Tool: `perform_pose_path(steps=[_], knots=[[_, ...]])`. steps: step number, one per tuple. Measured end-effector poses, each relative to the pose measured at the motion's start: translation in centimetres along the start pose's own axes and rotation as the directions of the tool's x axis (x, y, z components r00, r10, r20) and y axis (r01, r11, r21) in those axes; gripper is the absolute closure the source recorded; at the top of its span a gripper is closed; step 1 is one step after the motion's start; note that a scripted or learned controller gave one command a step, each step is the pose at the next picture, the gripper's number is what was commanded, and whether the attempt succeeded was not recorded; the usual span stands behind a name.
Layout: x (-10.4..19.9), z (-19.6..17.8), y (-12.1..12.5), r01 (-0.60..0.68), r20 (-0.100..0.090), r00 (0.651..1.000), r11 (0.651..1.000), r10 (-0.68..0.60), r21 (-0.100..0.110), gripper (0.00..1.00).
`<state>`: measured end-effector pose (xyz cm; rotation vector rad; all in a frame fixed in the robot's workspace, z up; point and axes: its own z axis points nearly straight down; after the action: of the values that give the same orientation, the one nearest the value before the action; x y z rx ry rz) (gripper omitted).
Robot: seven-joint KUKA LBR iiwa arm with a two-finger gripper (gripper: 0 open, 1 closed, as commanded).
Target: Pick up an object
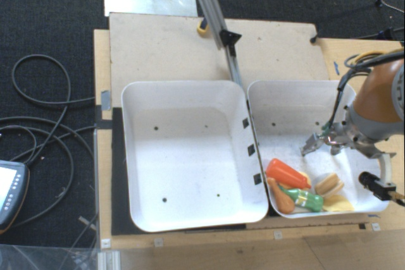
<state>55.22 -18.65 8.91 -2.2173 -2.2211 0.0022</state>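
Note that the gripper (314, 143) hovers in the right bin (285, 101), fingers parted and gripping nothing, just beyond the orange carrot (288, 172).

Landmark: right bin (285, 104). Its near corner is obstructed by a cluster of toys: orange carrot (288, 172), green bottle (305, 198), bread roll (329, 184), all touching or just beside one another. The arm (380, 104) overhangs its right side. Its far half is open floor. Left of it, the left bin (183, 155) offers unobstructed access
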Motion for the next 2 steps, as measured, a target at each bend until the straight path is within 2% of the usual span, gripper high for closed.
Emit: perform_pose_path(steps=[1, 2], knots=[[-0.1, -1.4, 0.2, 0.0, 0.002, 1.0, 1.0, 0.0, -0.006, 1.0], [-0.8, -7.4, -0.2, -0.002, 0.004, 1.0, 1.0, 0.002, -0.01, 1.0]])
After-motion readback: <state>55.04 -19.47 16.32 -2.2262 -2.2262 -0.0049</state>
